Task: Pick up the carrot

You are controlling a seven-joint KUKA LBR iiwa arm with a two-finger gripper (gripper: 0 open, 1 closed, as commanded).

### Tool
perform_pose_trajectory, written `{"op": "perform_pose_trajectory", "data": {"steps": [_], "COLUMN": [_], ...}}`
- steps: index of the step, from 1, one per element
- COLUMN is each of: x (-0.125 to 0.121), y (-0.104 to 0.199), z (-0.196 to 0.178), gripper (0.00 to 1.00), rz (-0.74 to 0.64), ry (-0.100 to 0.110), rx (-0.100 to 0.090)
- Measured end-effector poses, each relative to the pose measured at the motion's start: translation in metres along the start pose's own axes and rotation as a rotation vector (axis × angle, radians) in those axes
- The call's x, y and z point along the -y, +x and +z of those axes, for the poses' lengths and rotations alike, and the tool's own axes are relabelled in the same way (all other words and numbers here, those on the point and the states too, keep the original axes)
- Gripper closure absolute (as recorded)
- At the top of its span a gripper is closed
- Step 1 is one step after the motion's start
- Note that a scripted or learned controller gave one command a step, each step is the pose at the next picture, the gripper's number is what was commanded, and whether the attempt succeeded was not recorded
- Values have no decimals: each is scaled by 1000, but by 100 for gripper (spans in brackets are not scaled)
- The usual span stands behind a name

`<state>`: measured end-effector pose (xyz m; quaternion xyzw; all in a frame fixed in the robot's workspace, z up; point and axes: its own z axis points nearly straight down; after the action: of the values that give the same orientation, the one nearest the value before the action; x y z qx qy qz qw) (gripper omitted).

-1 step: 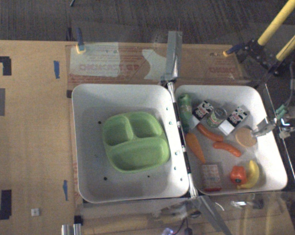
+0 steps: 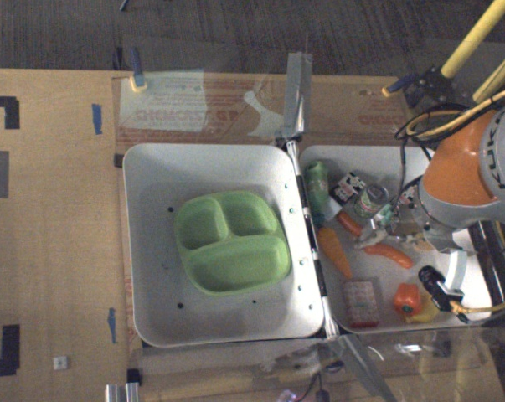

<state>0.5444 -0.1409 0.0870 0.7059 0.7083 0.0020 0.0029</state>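
The carrot [image 2: 334, 252] is orange and tapered. It lies in the right bin [image 2: 478, 308] near its left wall, pointing toward the front. My gripper [image 2: 376, 231] hangs low over the middle of that bin, a little right of the carrot and above its thick end. A short red-orange piece [image 2: 348, 223] lies between the gripper and the carrot's top. Nothing is visibly held.
A red-orange chili-like item [image 2: 392, 256] lies just right of the gripper. The right bin also holds a green bottle [image 2: 318, 182], a small can [image 2: 371, 199], a pink box [image 2: 362, 301] and an orange pepper [image 2: 408, 300]. A green divided plate [image 2: 231, 243] sits in the left bin [image 2: 152, 291].
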Motion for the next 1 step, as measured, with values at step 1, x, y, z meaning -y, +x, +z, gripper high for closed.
{"op": "perform_pose_trajectory", "data": {"steps": [1], "x": [-43], "y": [42], "z": [0], "gripper": [0], "rz": [-8], "ry": [1], "rx": [-1]}}
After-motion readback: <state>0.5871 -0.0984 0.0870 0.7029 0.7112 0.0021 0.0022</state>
